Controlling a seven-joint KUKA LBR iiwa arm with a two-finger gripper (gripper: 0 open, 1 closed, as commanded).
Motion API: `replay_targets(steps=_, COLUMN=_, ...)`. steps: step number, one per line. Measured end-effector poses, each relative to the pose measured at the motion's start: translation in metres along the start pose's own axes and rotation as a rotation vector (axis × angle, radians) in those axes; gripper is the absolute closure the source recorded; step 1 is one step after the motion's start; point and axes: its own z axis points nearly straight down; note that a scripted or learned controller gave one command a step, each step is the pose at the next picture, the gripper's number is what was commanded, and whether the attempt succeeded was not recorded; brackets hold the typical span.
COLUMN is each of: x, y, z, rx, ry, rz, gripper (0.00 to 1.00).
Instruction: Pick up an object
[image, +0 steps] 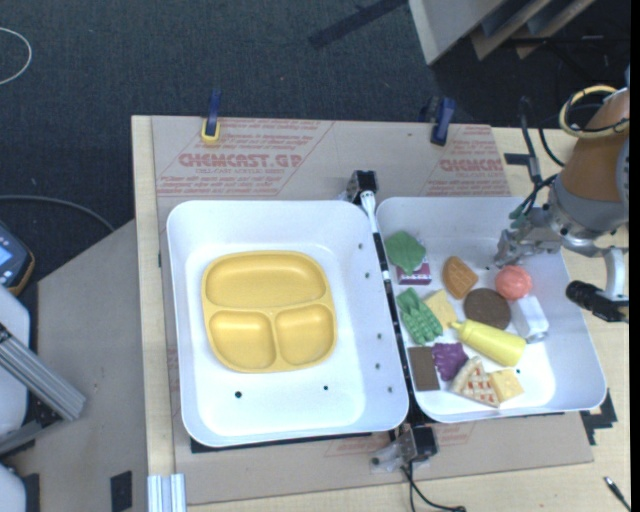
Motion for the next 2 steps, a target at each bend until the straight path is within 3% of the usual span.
replay_targets(steps=2, x=0.008, y=0.003, z=-0.113, rx=-0.006, ry=-0.005, rz=0.002, gripper=1.00)
